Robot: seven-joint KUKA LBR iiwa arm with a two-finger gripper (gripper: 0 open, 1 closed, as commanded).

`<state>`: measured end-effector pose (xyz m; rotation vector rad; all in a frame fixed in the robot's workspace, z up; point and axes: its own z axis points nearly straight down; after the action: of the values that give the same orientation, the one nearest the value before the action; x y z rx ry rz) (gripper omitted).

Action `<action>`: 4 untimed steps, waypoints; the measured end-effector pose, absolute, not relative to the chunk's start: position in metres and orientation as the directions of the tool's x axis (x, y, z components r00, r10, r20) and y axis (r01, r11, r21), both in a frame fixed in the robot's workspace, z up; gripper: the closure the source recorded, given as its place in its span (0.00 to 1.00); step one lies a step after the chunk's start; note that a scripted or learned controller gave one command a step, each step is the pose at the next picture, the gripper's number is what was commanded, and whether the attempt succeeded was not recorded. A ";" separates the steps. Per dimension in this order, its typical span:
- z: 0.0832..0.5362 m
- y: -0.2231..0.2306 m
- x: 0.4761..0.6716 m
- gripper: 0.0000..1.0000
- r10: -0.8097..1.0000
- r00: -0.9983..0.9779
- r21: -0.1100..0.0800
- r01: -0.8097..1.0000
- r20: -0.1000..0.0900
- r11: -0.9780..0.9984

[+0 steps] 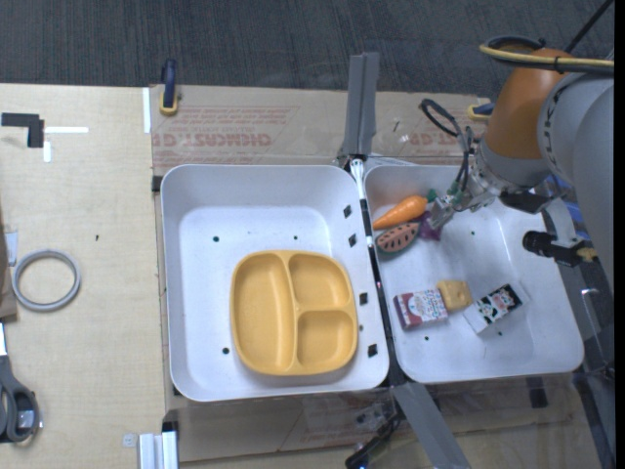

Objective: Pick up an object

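From the camera view above, two shallow white bins sit side by side on the desk (78,193). The left bin (186,262) holds a yellow divided plate (293,311), lying flat in its lower middle part, with three compartments facing up.

The right bin (547,340) holds several small things. A carrot (402,210) lies slanted in the bin's upper left part, close to the wall shared with the left bin. Just below it, touching or nearly so, is a round reddish-brown piece (395,239). Lower in the bin, a small red and white carton (421,309) lies flat, with a tan square cracker-like piece (454,293) just beside it on the right. Further right lies a black and white packet (497,304), tilted.

The arm (522,115) comes in from the upper right of the frame, its orange band above the wrist. The gripper (437,213) reaches down into the upper part of the right bin, just to the right of the carrot's thick end. Whether the fingers are spread or closed cannot be told; they are small and dark against the clutter there.

At the left of the frame, a grey ring (44,279) lies on the desk, well apart from the bins.
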<state>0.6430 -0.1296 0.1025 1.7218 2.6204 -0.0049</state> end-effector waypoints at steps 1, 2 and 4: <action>0.102 -0.129 0.643 0.00 0.918 -0.397 0.000 0.918 -0.006 0.397; 0.091 -0.141 0.656 0.00 0.999 -0.041 -0.011 0.999 -0.001 0.041; 0.100 -0.121 0.546 1.00 0.999 0.032 -0.004 0.999 -0.001 -0.032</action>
<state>0.5458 -0.1206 0.0998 2.2583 2.1872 -0.0049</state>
